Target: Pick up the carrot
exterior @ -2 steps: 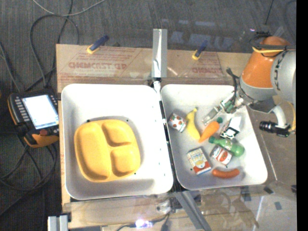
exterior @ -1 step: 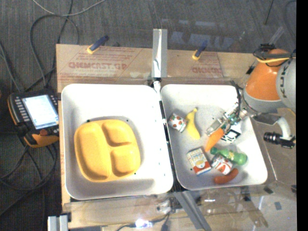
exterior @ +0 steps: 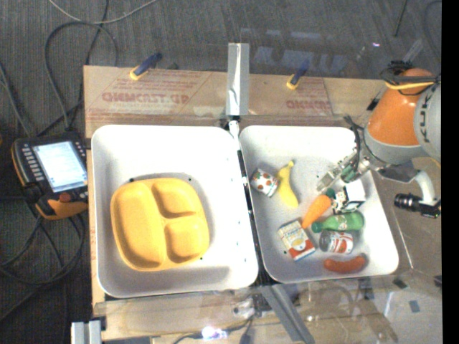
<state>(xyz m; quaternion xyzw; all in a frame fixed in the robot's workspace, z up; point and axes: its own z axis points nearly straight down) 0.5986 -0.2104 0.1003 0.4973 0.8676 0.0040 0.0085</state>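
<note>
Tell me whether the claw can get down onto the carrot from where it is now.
Probably yes: the claw sits right at the carrot's upper end, nothing lies over it, though the green bottle crowds one side.

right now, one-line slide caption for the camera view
Gripper poised at the carrot's upper end in the right bin; yellow tray in the left bin.

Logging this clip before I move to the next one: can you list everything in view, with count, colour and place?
bins: 2, white, side by side on the bench
divided plate: 1, yellow, in the left bin
carrot: 1, orange, middle of the right bin
banana: 1, yellow, right bin, left of the carrot
ball: 1, white with red, beside the banana
carton: 1, white and red, near edge
bottle: 1, green, below the carrot
can: 1, red
sausage: 1, red, near corner
handheld screen: 1, left of the bench
end effector: 1, above the carrot's upper end
</note>
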